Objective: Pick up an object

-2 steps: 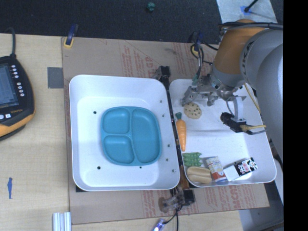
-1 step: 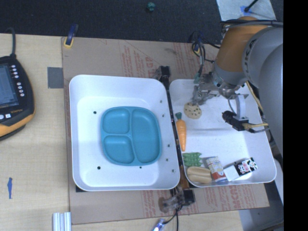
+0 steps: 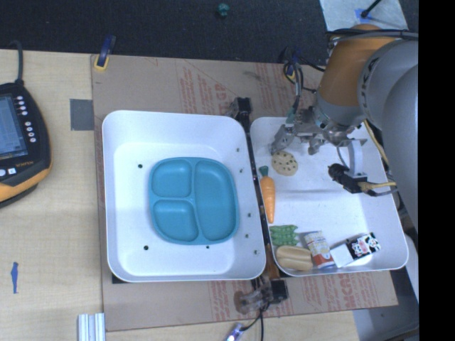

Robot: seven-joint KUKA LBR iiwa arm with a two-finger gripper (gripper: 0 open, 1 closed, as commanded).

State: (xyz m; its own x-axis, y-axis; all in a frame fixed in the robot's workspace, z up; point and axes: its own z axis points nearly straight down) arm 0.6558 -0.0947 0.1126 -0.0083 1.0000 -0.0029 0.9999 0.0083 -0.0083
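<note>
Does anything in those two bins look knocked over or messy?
Nothing looks spilled or damaged. The blue divided plate lies flat in the left bin. The toy carrot, cookie and small can lie loose in the right bin.

We are viewing the scene through one fixed camera mounted above the bench (image 3: 57, 212), looking down at a slant. It is framing both white bins in full: the left bin (image 3: 114, 190) and the right bin (image 3: 387, 212). The arm (image 3: 362, 69) is entering from the frame's right. Dark floor is showing along the top edge.
</note>
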